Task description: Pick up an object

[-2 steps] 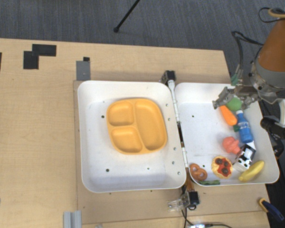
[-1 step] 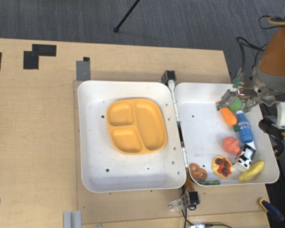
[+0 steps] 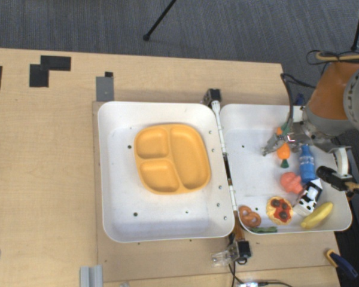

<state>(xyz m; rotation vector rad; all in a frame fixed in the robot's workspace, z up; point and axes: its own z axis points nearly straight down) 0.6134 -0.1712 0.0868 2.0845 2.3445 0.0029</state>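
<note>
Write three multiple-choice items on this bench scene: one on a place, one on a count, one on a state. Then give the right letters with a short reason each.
1. Where does the yellow divided plate lie?
A. In the left bin
B. In the right bin
C. On the bare bench

2. How many compartments does that plate have?
A. Two
B. Three
C. Five

3. How does the blue bottle rest?
A. Standing upright on the bench
B. Lying on its side in the right bin
C. Lying inside the plate

Answers:
1. A, since the plate sits in the middle of the left bin.
2. B, since the plate shows two smaller sections and one larger one.
3. B, since the bottle lies flat in the right bin beside the pink toy, below the tool.
</note>
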